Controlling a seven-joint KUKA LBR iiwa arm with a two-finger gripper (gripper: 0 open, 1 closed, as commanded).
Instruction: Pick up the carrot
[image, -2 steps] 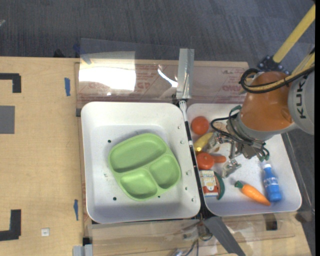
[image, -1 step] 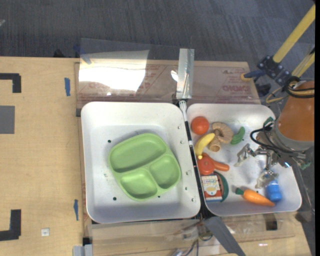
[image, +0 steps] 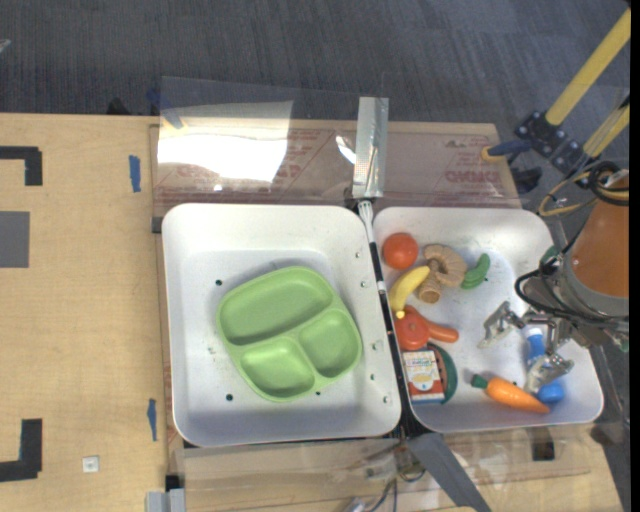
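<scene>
The carrot (image: 512, 394), orange with a green stem end, lies flat near the front edge of the right bin (image: 580, 408). My gripper (image: 523, 348) hangs over the right side of that bin, just behind and slightly right of the carrot. It is open, its metal fingers (image: 498, 323) are spread apart, and nothing sits between them. The grey arm with its orange band (image: 608, 250) reaches in from the right.
At the left of the right bin lie a red tomato (image: 400, 250), a yellow banana (image: 408, 287), a tan piece (image: 441, 269), a green piece (image: 479, 268), an orange-red toy (image: 420, 328) and a small red carton (image: 425, 372). The left bin (image: 190, 250) holds a green divided plate (image: 290, 332).
</scene>
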